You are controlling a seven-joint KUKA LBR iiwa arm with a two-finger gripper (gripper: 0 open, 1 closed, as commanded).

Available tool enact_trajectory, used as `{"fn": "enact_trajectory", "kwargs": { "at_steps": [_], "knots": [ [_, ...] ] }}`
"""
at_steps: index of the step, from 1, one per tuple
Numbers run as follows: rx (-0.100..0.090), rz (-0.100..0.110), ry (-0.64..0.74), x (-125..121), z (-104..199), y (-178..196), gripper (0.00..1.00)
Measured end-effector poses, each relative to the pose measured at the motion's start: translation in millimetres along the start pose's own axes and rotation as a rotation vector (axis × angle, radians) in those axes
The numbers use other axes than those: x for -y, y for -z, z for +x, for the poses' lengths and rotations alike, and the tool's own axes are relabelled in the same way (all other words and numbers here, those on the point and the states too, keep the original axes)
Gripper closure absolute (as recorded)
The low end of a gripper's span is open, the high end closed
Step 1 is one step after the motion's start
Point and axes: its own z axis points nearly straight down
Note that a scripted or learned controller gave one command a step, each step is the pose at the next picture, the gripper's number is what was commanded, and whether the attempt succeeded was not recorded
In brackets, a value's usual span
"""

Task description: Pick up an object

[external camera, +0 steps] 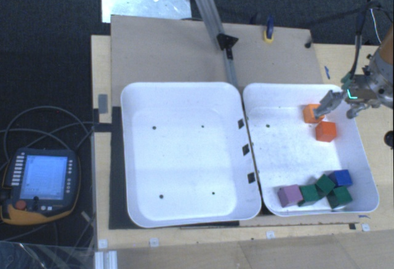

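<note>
The hand (pixel 335 108) is over the right bin (pixel 369 166), near its far right part, and we see two grey fingers (pixel 326 104) spread apart, one of them reaching down and to the left until it touches, or at least overlaps, an orange block (pixel 309 113). Nothing sits between the fingers, so we call the hand empty for now. Just below it lies a second orange cube (pixel 326 131), a little apart from the first, and that one looks the freer target, with bare bin floor on all sides. Well below the hand, along the near wall, we have a huddle of blocks: a purple one (pixel 287 194), two green ones (pixel 313 189) and a blue one (pixel 340 178), packed side against side. Far to the hand's left, the left bin (pixel 132 108) sits on the worktop (pixel 184 40). We judge these cubes light and stiff, probably with smooth flat faces, so no fear of crushing, though a glancing finger could skid one along the slick white floor. The best hold, in our view, is across two opposite flat faces of the lone orange cube, fingers squared to it, not on its corners. The huddled blocks leave little room for a finger to slip in.
</note>
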Motion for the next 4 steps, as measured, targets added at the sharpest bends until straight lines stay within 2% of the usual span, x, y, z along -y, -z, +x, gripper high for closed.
{"fn": "enact_trajectory", "kwargs": {
  "at_steps": [1, 2, 3, 4],
  "knots": [
    [0.000, 0.006, -0.002, -1.9, -0.5, -62.4, 0.00],
    [-0.001, 0.005, -0.003, 6.1, -1.6, -107.8, 0.00],
    [-0.001, 0.006, -0.002, 11.2, 2.5, -168.9, 0.00],
    [0.001, -0.002, 0.001, 8.6, 1.9, -154.6, 1.00]
  ]
}}
